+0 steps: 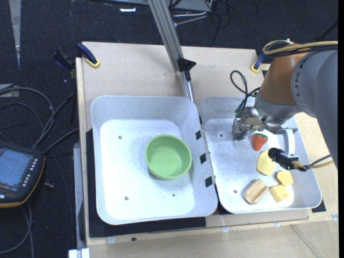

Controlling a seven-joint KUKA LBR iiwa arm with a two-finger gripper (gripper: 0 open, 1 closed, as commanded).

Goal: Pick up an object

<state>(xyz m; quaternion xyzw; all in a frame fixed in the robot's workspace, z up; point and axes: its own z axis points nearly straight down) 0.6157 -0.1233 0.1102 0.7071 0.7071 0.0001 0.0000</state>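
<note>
Your gripper (240,131) sits low in the right bin (226,195); finger opening indiscernible. Green bowl (169,156) in left bin (115,195), atop wooden bench (134,71), dark floor around.

Tool (240,131) beside strawberry (259,141) in right bin (226,198).

Robotics lab: bare pale wooden bench (140,69) on dark carpet, loose black cables (37,117), handheld grey teach pendant (16,176), slanted aluminium camera pole (166,31).
</note>
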